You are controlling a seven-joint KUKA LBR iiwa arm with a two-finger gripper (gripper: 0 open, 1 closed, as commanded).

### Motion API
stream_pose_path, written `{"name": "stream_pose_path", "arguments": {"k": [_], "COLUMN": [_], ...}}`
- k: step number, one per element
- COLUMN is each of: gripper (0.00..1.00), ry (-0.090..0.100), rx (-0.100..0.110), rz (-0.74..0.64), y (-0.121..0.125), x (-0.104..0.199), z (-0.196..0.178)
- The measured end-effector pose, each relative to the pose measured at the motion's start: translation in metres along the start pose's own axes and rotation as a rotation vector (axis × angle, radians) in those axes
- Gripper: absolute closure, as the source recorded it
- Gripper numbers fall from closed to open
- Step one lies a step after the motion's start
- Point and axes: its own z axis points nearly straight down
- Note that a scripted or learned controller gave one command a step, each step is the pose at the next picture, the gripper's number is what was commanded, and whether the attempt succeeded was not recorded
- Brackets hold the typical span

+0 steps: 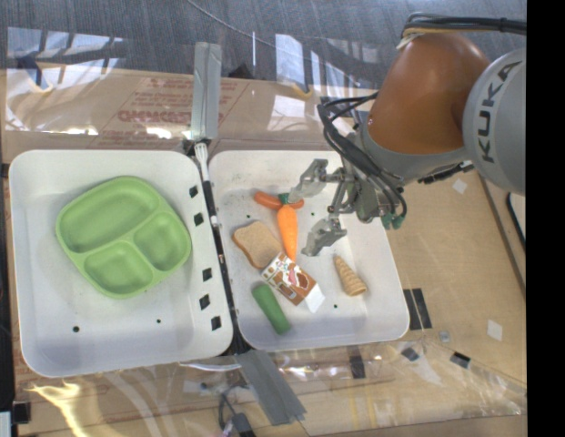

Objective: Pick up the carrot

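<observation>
The carrot [288, 228] is orange with a green top and lies lengthwise in the middle of the right bin [382, 285]. My gripper [318, 206] hovers just to its right with both fingers spread apart, one fingertip [311, 174] near the carrot's green end and the other near the carrot's lower half. Nothing sits between the fingers. The carrot rests on the bin floor, apart from the gripper.
Around the carrot in the right bin lie a small orange sausage-like piece [269, 200], a bread slice [256, 243], a red-and-white packet [291, 281], a green cucumber [271, 308] and a waffle cone [350, 276]. The left bin [36, 335] holds a green divided plate [123, 236].
</observation>
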Motion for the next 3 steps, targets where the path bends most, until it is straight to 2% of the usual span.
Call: {"name": "stream_pose_path", "arguments": {"k": [1, 2, 3], "gripper": [0.00, 0.00, 1.00], "ry": [0.008, -0.004, -0.006], "rx": [-0.002, -0.002, -0.002], "rz": [0.370, 0.421, 0.413], "y": [-0.048, -0.011, -0.009], "x": [-0.037, -0.088, -0.090], "z": [0.119, 0.162, 0.151]}}
